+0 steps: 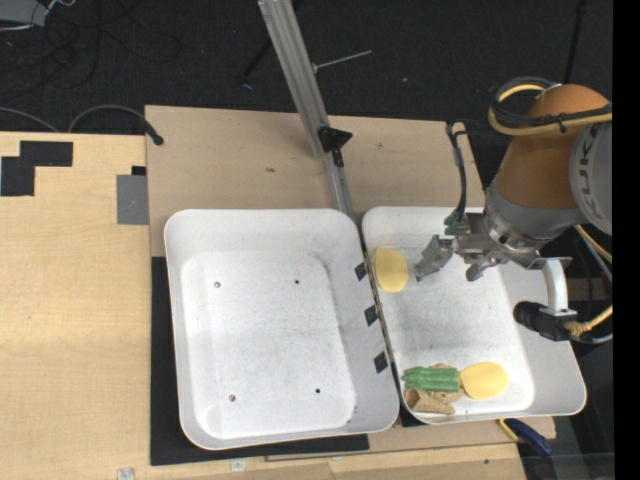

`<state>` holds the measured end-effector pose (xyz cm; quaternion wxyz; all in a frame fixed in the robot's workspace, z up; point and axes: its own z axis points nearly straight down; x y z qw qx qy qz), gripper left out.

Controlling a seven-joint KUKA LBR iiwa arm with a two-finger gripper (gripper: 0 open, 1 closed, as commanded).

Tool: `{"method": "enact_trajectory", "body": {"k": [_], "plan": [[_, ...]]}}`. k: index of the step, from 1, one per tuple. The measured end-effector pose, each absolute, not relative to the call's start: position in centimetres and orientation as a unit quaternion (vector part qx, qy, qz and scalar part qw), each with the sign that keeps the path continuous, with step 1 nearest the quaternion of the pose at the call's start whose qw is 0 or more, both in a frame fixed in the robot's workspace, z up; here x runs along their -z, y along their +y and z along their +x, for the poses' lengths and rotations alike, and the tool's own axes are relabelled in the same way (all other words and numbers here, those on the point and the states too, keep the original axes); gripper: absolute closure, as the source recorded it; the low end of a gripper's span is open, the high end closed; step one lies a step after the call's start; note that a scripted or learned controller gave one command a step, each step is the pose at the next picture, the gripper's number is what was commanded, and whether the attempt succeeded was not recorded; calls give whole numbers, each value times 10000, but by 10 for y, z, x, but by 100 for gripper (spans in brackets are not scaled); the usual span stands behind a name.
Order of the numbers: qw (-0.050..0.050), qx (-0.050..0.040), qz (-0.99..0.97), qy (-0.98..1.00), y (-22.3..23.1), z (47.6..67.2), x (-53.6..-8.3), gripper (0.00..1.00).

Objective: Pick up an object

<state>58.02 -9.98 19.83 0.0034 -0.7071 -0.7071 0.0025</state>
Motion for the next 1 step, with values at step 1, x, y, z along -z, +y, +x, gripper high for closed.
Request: {"method": "enact_trajectory", "body": {"k": [1], "plan": [[33,-22,-7079,-7063,-95,581,-154,0]]}}
